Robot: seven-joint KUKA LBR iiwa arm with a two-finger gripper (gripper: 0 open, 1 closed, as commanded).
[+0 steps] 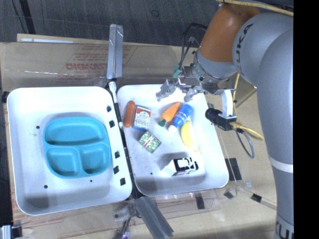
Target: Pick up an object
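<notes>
Left bin [30, 103]: blue tray [77, 144], sectioned, sits flat in middle

Right bin [214, 171]: sausage [129, 113] at left wall, red carton [142, 117] touching it, green carton [149, 141] below, black-white box [184, 166] near front, carrot [170, 112], blue bottle [181, 116], banana [188, 135] bunched at right

Gripper [182, 86] hangs over bin's back edge, just above carrot and bottle; fingers spread, nothing between them

Likely target carrot: looks light, stiff, smooth plastic, may slip; judge best hold across mid-body, though bottle touching it crowds one side
</notes>
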